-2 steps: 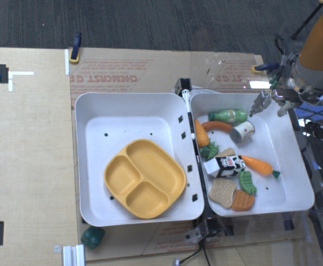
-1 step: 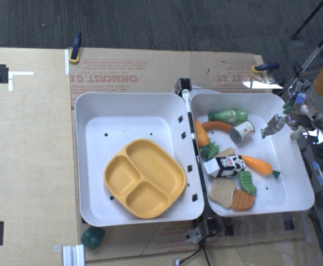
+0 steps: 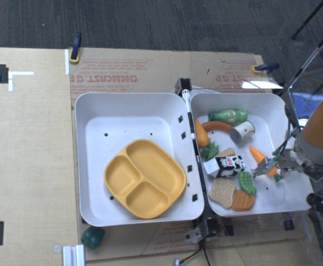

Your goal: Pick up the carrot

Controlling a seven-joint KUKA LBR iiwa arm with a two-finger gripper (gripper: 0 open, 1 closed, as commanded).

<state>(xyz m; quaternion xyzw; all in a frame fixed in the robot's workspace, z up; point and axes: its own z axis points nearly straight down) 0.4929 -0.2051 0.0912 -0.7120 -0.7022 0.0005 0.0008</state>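
Red mirrored lettering runs across the flat brown cardboard sheet [image 3: 150, 73] under the bins, well beyond the hand [image 3: 266, 168]; it cannot be read with certainty.

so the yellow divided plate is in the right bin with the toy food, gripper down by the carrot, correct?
Not quite. The yellow divided plate sits in the left bin, apart from the toy food. The camera view shows it. The rest holds: the gripper is down by the carrot in the right bin.
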